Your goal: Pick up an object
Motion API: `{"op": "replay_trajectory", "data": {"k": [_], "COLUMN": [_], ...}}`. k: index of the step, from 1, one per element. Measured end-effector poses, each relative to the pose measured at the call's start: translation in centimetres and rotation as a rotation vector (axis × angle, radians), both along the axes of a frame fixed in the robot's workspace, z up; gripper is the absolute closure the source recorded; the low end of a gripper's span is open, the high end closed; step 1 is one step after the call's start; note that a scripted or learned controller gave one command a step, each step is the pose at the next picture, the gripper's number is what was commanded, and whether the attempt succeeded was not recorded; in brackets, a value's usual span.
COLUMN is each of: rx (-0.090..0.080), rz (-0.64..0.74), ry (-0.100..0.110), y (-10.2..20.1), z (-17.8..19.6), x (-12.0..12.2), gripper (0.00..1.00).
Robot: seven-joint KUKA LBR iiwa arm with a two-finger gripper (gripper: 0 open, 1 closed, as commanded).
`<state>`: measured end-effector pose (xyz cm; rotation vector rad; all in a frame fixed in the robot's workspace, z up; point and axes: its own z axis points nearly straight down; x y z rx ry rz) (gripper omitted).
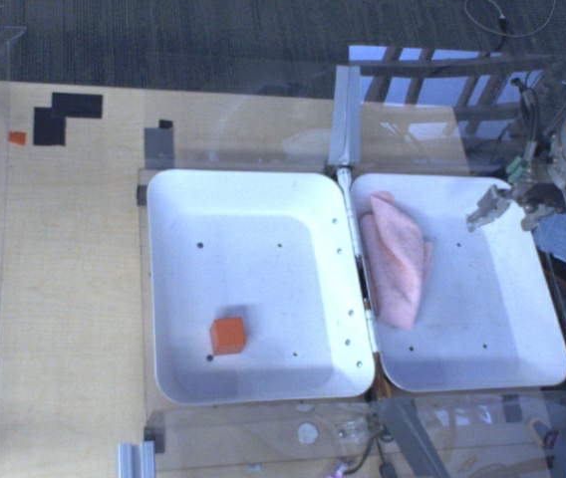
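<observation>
A pink cloth (396, 259) crowds the right bin's (482, 366) left side; the left bin (263, 217) holds one orange cube (228, 336), otherwise open floor.

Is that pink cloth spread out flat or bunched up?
Bunched up. The cloth lies as a narrow, lumpy roll with visible folds along the left side of the right bin, covering a small part of its floor.

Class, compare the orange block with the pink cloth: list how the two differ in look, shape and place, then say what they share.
The orange block is small, rigid and boxy; the pink cloth is larger, soft and rumpled into a long bundle.
The orange block sits in the left bin, near its lower left; the pink cloth lies in the right bin, along its left wall.
Shared: both rest on a white bin floor, apart from the gripper.
</observation>
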<state>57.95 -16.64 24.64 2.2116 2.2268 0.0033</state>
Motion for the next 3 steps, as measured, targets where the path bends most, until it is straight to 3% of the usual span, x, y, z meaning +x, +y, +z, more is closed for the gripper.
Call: {"op": "replay_trajectory", "data": {"k": [1,2,3], "rx": [0.0,-0.003,-0.005], "rz": [0.103,0.157,0.196], "ry": [-0.006,-0.016,-0.017], "y": [5.8,4.5,7.8], "z": [-14.9,-15.4,-15.3], "x": [4.1,0.2,0.8], "gripper": [0.0,0.0,0.0]}}
